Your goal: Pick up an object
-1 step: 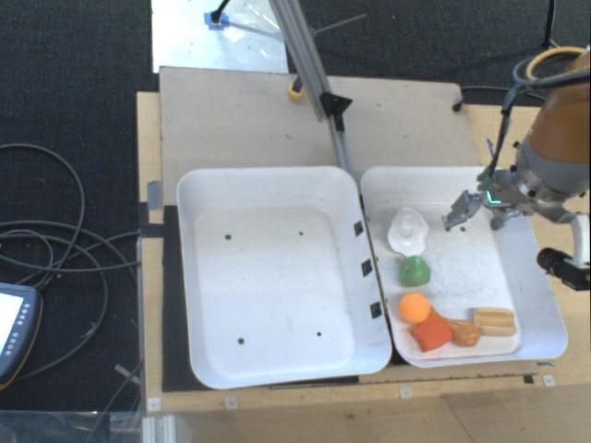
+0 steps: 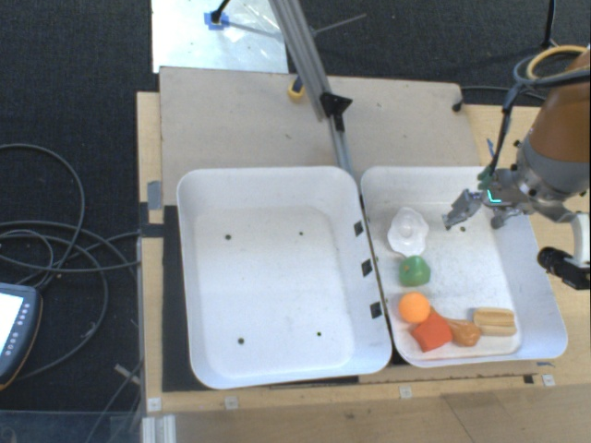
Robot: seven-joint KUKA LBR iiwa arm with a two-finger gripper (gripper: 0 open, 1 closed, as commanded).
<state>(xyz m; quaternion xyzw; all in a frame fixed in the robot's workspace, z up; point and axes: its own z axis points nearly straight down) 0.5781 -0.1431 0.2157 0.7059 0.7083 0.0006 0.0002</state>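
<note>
The gripper point(image 2: 459, 212) hangs released and holding nothing over the right bin point(image 2: 545, 335), just beside the white object point(image 2: 407, 231), so it ought to centre over that piece, well clear of the green one point(image 2: 415, 270), before closing.

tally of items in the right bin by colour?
White: 1, a pale lumpy item
Green: 1, a round item
Orange: 2, a ball and a small elongated piece
Red: 1, a block
Tan: 1, a bread-like stick
Total: 6, all in the right bin.
</note>
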